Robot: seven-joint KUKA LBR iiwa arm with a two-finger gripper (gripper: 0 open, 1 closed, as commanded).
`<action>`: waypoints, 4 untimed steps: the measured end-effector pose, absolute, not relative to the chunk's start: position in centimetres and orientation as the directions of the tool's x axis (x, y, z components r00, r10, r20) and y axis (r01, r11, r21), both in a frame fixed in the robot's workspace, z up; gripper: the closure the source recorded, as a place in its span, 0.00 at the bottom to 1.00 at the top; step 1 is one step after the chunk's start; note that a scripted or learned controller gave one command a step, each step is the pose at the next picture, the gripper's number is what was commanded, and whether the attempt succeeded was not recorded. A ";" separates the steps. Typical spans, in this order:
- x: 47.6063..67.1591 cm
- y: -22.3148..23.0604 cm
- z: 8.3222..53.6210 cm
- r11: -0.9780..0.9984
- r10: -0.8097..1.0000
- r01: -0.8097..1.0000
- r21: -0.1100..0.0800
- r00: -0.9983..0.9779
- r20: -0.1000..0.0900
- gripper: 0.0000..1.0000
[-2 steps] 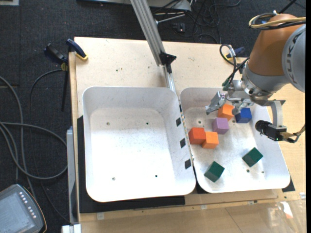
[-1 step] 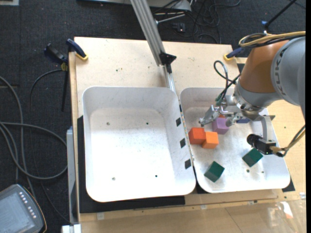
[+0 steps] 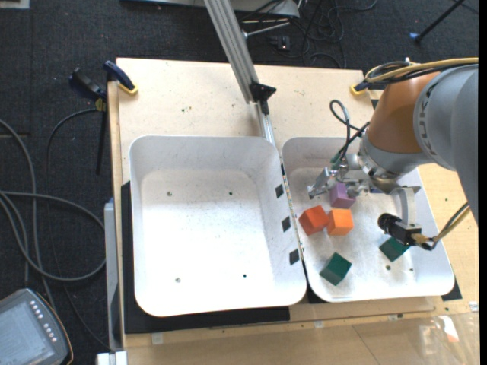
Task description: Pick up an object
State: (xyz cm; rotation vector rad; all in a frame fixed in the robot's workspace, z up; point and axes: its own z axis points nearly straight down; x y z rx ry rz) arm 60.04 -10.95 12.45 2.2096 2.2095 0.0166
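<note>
I see the arm (image 3: 426, 116) reaching in over the right bin (image 3: 434, 276), with the gripper (image 3: 340, 185) low near that bin's far edge. A purple block (image 3: 342, 197) sits directly under the gripper; I cannot tell whether the fingers are wide, narrow or closed on it. Just beside it, toward the bin's centre, two orange blocks (image 3: 313, 220) (image 3: 341, 221) touch. One green block (image 3: 335, 268) lies near the near edge, another (image 3: 393, 249) toward the right wall. The left bin (image 3: 144, 166) adjoins it on the bench (image 3: 198, 97)
</note>
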 end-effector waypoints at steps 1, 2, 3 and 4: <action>60.1 -11.0 13.3 -0.001 1.000 1.000 0.021 0.001 -0.005 1.00; 60.2 -11.5 19.6 0.001 1.000 1.000 0.007 -0.001 -0.002 1.00; 60.3 -11.5 24.3 0.002 1.000 1.000 0.007 -0.002 -0.002 1.00; 60.9 -5.8 23.2 0.008 1.000 1.000 0.000 -0.008 0.001 1.00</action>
